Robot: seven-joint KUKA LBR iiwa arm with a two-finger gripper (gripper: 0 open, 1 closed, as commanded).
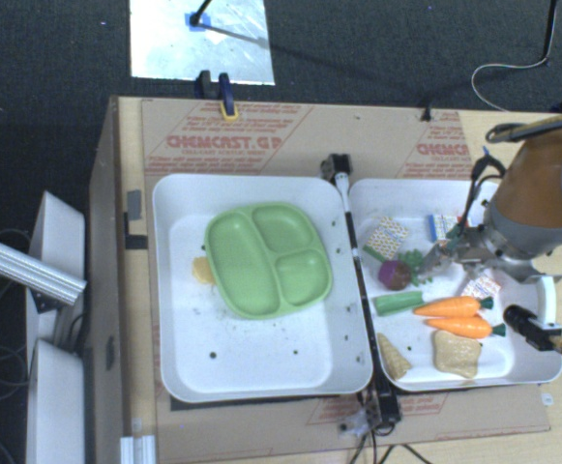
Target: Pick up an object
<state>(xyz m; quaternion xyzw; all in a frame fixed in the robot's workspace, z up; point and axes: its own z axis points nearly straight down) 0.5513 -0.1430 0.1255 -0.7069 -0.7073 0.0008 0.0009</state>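
Note:
The right bin [542, 370] holds several toy foods. Two orange carrots [450, 307] [466, 327] lie side by side, with a green cucumber [393, 304] to their left. A purple vegetable [394, 275] with green leaves sits near the bin's left wall. My gripper [439, 257] reaches in from the right, low over the bin, just right of the purple vegetable and above the carrots. I see nothing held between its tips.
A checkered packet [388, 234] and a blue-white packet [441, 225] lie at the back of the right bin, a tan bread piece [457, 354] and a wedge [394, 354] at its front. The left bin [179, 356] carries a green divided plate [268, 258].

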